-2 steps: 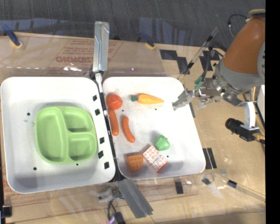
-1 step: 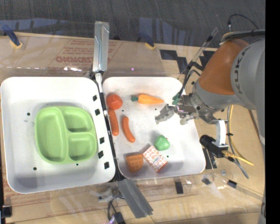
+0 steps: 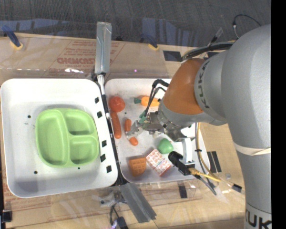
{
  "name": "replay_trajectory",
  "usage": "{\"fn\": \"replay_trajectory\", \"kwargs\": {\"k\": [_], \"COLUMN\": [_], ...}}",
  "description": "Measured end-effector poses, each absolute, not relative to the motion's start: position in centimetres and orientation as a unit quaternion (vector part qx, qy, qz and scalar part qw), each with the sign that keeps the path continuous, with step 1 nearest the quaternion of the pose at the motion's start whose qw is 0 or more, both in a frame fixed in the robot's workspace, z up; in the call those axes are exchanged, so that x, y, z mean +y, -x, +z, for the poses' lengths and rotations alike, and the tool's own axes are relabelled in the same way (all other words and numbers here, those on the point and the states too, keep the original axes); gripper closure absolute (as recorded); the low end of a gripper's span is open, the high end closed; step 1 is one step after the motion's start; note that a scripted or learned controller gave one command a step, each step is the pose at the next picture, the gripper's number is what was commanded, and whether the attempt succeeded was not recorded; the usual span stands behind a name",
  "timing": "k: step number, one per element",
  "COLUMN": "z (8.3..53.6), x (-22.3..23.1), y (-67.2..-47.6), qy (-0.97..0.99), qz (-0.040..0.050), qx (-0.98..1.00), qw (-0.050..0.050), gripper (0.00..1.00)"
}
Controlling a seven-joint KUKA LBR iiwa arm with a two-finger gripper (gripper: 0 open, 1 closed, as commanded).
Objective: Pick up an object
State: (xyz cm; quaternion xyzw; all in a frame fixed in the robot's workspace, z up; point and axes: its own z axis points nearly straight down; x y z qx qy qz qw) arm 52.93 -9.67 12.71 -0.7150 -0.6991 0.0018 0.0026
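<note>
While the grey arm (image 3: 238, 94) fills the 3 o'clock side, its orange band (image 3: 183, 89) sits over the right bin (image 3: 128, 87); "KU" reads on the link near the band and again at the 5 o'clock corner. Left bin (image 3: 12, 128) at 9 o'clock holds a green divided tray (image 3: 66, 137). Cardboard (image 3: 52, 56) behind at 11 o'clock carries red print, possibly "CHEMCAST", not sure. Gripper (image 3: 142, 123) hangs low over the right bin's middle; can't tell whether it's released or clenched, nothing visibly grasped. Around it: orange tomato-like ball (image 3: 117, 103) at 10, carrot-like stick (image 3: 117, 126) at 9, patterned box (image 3: 158, 161) at 5, green ball (image 3: 165, 145) at 4, orange wedge (image 3: 137, 166) at 6.
</note>
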Motion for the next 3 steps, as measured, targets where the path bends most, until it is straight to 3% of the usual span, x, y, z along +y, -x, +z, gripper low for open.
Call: {"fn": "replay_trajectory", "kwargs": {"k": [1, 2, 3], "z": [9.1, 10.0, 23.3], "x": [-10.4, -10.4, -7.4], "y": [-56.4, -56.4, -58.3], "qy": [0.683, 0.682, 0.662], "qz": [0.0010, 0.0015, -0.0002], "qx": [-0.730, -0.732, -0.750], "qw": [0.001, 0.002, 0.000], "gripper": [0.00, 1.00, 1.00]}}
